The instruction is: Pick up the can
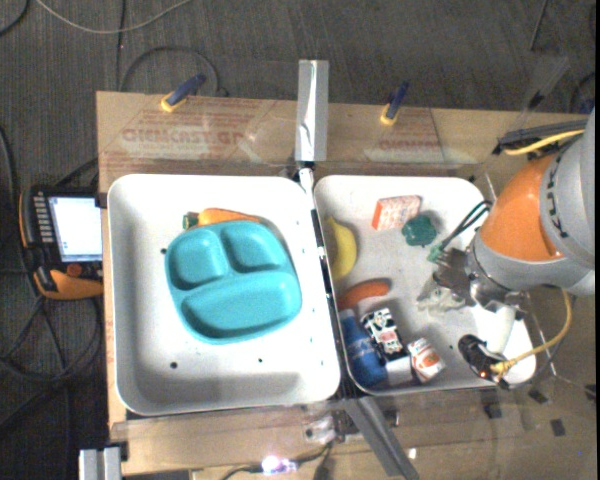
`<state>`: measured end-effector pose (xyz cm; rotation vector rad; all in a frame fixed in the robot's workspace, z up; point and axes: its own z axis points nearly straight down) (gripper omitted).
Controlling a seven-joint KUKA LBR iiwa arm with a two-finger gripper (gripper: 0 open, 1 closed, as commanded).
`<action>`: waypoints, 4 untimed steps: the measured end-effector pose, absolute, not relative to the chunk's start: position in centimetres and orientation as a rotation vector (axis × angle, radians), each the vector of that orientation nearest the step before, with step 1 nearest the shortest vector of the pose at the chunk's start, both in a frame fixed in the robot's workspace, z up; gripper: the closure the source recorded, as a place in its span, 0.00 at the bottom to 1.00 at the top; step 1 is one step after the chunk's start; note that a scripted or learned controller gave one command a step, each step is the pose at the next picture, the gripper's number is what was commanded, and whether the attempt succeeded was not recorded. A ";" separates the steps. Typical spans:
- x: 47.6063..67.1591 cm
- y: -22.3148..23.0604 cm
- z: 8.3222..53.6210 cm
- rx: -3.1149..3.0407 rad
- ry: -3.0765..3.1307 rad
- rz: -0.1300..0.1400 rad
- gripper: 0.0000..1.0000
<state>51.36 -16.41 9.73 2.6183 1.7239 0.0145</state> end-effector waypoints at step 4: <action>66.4 -14.6 8.9 2.918 1.242 -0.042 0.00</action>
